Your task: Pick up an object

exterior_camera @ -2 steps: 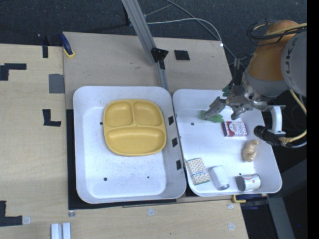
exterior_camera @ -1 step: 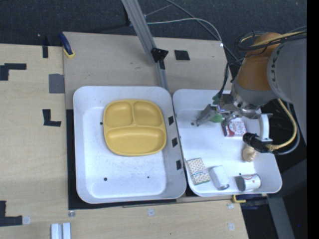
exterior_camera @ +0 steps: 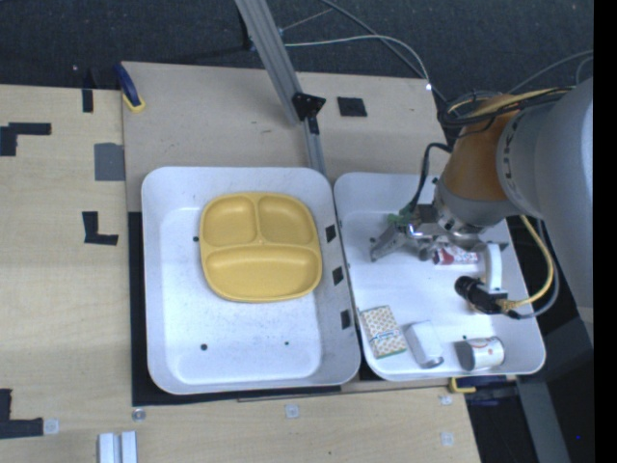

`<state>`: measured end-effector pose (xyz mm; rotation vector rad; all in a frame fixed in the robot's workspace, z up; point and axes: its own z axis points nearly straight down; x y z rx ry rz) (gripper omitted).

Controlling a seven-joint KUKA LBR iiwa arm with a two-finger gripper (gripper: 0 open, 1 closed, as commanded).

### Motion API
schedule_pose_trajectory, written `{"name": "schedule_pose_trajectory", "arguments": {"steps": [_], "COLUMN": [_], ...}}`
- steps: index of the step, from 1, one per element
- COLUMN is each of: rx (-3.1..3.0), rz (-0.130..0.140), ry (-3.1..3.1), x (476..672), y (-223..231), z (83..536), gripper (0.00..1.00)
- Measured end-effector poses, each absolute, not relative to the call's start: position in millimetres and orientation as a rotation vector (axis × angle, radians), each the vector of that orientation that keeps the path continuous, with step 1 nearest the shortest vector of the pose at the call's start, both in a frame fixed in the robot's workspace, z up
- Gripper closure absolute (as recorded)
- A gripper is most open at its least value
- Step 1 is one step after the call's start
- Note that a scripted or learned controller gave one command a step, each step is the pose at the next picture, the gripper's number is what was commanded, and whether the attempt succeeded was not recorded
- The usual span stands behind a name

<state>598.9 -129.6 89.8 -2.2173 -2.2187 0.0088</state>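
the jaws (exterior_camera: pixel 400 236) sit low in the right bin (exterior_camera: pixel 371 196) near its 10 o'clock corner; how far open they are, one cannot tell. a patterned packet (exterior_camera: pixel 383 331) lies at 7 o'clock, a yellow tray (exterior_camera: pixel 260 247) fills the left bin (exterior_camera: pixel 169 287).

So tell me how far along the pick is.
Done: the arm has reached into the right bin and the gripper sits low over its upper part. In hand: nothing visibly between the fingers, so no grasp is confirmed. Left: the patterned packet, grey piece and small can lie along the near edge, and the yellow divided plate rests in the left bin; nothing is lifted.
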Motion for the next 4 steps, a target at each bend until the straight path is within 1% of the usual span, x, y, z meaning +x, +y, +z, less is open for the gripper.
{"name": "schedule_pose_trajectory", "arguments": {"steps": [1,2,3,4], "rx": [-2.217,-2.222,-2.223,-2.219], "rz": [0.005,-0.001,-0.003,-0.001], "ry": [-2.223,-2.223,-2.225,-2.223], "x": [600.4,598.1,600.2,600.6], "y": [-128.7,-135.9,-143.0,-142.3], "z": [103.6,149.4,209.9,220.0], "gripper": [1.00,1.00,1.00,1.00]}}
